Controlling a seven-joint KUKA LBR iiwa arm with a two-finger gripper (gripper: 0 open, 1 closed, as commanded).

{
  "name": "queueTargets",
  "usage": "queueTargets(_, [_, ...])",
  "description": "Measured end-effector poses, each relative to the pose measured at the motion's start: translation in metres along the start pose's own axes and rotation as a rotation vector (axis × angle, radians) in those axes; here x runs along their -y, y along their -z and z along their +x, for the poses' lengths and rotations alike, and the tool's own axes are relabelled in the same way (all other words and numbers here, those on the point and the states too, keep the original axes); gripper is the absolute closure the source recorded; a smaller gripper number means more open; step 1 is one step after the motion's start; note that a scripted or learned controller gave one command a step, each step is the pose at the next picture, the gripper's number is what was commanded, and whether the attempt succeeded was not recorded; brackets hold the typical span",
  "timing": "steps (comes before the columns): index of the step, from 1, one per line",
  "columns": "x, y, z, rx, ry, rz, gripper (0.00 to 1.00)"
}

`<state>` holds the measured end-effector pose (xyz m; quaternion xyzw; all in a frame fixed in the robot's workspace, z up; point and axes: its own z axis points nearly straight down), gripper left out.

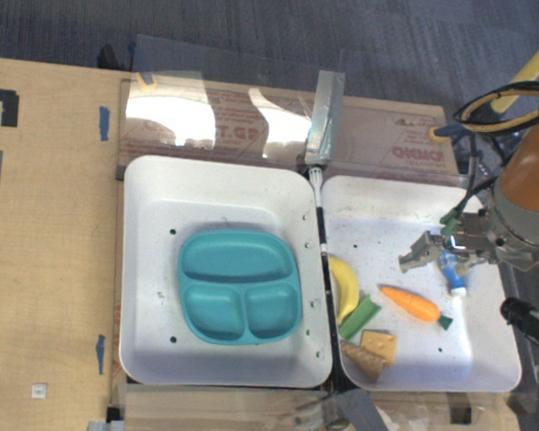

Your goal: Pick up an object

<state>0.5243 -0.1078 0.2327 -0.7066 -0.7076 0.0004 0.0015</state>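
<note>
My gripper (pixel 426 254) hangs over the upper middle of the right bin (pixel 495 366), reaching in from the right below the orange wrist band. A small blue and white object (pixel 453 276) lies right beside it, partly under the wrist; whether the gripper touches it is unclear. An orange carrot (pixel 410 304) with a green end lies just below the gripper. A yellow banana (pixel 343 284) and a green piece (pixel 361 315) rest against the bin's left wall. Two tan bread-like pieces (pixel 371 351) sit at the front left.
The left bin (pixel 149 199) holds a teal divided plate (pixel 239 285). A grey divider (pixel 324 121) stands behind the seam between the bins. Black and yellow cables (pixel 504 104) loop above the arm at the right.
</note>
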Motion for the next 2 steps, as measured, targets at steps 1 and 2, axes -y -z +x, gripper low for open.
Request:
queueTargets(1, [0.046, -0.138, -0.019, 0.000, -0.062, 0.001, 0.00])
queueTargets(2, [-0.025, -0.145, -0.012, 0.000, -0.523, -0.008, 0.00])
